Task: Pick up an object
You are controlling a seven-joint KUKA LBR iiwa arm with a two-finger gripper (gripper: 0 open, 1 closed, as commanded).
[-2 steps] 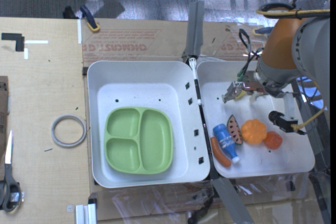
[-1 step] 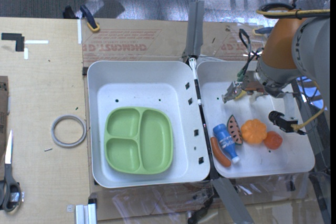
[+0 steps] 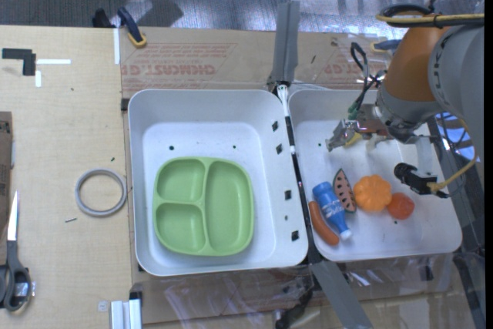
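Two shallow white bins side by side on a pale wooden tabletop (image 3: 62, 127), with no pick made yet. At far left, steel scissors (image 3: 11, 281) at the edge and a grey ring of tape (image 3: 100, 191) lying flat, both outside the bins. In the left bin (image 3: 200, 119), a pale green plastic plate with three compartments (image 3: 204, 206), flat and bare.

In the right bin (image 3: 362, 239), clustered toward the front: an orange-red toy sausage (image 3: 323, 226) touching a small blue bottle with a white label (image 3: 333, 206). Just beside that, a toy watermelon slice (image 3: 346, 192). Then a round orange toy fruit (image 3: 373, 193) touching a smaller red-orange ball (image 3: 400, 206). All five resting on the bin floor.

Above the rear half of the same bin, extended in from the right, the grey arm with the orange band (image 3: 416, 65). Jaws pointed down and leftward over bare white floor, near the toys but apart from them. Cannot tell whether jaws apart or together; nothing visible between them.

Judged to be at the approach stage: no object touched, grasp and lift both left to do. Nearest candidates apparently the toy watermelon slice and the small blue bottle, just in front of the jaws.
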